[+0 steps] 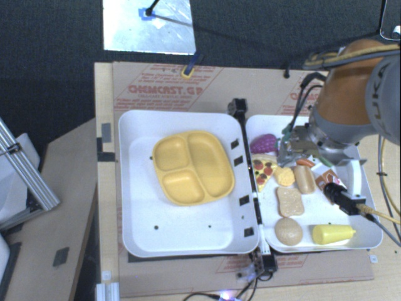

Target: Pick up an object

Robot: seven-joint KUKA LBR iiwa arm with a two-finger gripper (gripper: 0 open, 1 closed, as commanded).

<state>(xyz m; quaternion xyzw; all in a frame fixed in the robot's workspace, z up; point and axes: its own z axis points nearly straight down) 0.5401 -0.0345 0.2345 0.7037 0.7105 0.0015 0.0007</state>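
gripper (289, 157) low in right bin (369, 231), grip unclear | toy food crowds it: purple grapes (264, 143), pizza slice (262, 172), bread slice (289, 200), yellow lemon (333, 233) | left bin (135, 231) has yellow divided plate (192, 167)

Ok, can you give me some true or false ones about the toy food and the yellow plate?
1. The yellow three-compartment plastic plate lies in the left white bin. True.
2. The purple toy food piece lies on the yellow plate. False: it lies in the right white bin, near its far left corner.
3. The yellow lemon-shaped toy lies near the front edge of the right bin. True.
4. The toy pizza slice lies in the left bin. False: it is in the right bin, close to the divider between the bins.
5. The robot's end effector is above the right bin. True.
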